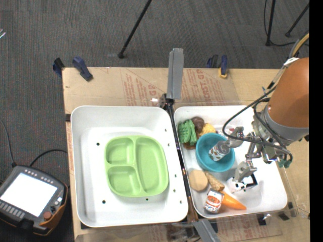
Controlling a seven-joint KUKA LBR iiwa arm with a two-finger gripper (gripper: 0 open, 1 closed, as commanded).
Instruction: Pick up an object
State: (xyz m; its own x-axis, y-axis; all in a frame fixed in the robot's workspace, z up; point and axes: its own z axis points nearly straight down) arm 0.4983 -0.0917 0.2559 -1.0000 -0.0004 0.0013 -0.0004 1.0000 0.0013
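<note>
My gripper [244,172] hangs low over the right bin [272,198], just right of a blue bowl [208,158]. A small can [218,150] lies inside that bowl. Directly below the gripper sits a small black-and-white toy [246,186], partly covered by it. I cannot see whether the gripper touches the toy. An orange carrot [233,202] and a red-and-white can [214,201] lie at the bin's front. A tan bread roll [198,180] and a brown stick-shaped piece [215,182] rest left of the toy.
A green ridged item [187,132], a brown item [198,121] and a yellow item [208,129] crowd the right bin's back left corner. The left bin [86,135] holds a green divided plate [136,165]. Cables hang from the wrist [282,120].
</note>
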